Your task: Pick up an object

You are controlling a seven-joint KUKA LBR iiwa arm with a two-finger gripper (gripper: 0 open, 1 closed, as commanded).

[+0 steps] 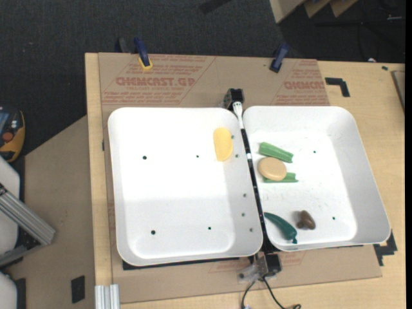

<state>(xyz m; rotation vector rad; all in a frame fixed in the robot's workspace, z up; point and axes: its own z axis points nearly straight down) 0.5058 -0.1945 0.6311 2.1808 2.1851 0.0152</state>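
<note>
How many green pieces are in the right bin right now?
3. One light green piece near the bin's upper left, one light green piece partly under the tan round object, and one dark green curved piece at the lower left.

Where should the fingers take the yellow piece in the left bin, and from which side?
Grip the yellow piece across its narrow middle, coming straight down from above. It lies flat, an elongated oval running up and down the view, so the short width looks easiest to span. Its right edge sits close to the left bin wall, so that finger probably has little room; the left side is open.
</note>
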